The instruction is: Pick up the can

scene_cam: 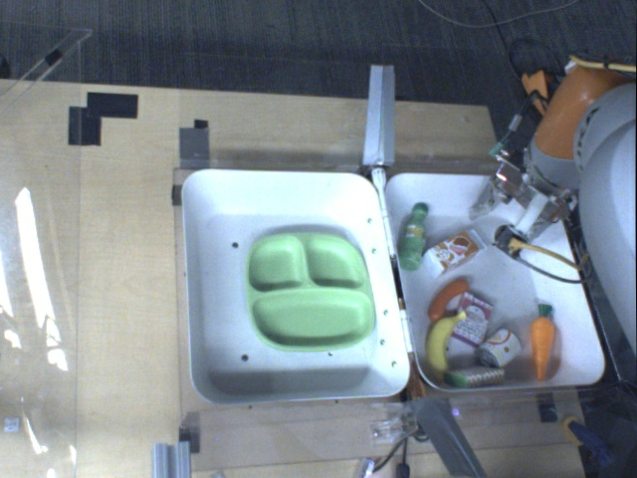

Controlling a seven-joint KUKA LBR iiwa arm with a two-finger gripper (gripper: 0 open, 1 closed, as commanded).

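Observation:
The can (499, 347) is small, with a white and brown label, and lies on its side near the front of the right bin (587, 371). It rests between a pink packet (472, 323) and a carrot (541, 341). My gripper (516, 205) hangs over the bin's far right corner, well behind the can and apart from it. The grey arm with its orange band (577, 108) comes in from the right edge. Nothing shows at the gripper's tip.
The right bin also holds a green bottle (412, 235), a small carton (456, 251), a red sausage (448, 298), a banana (440, 342) and a dark green piece (475, 376). A green divided tray (310, 289) lies in the left bin (214, 357). A metal divider (379, 118) separates the bins.

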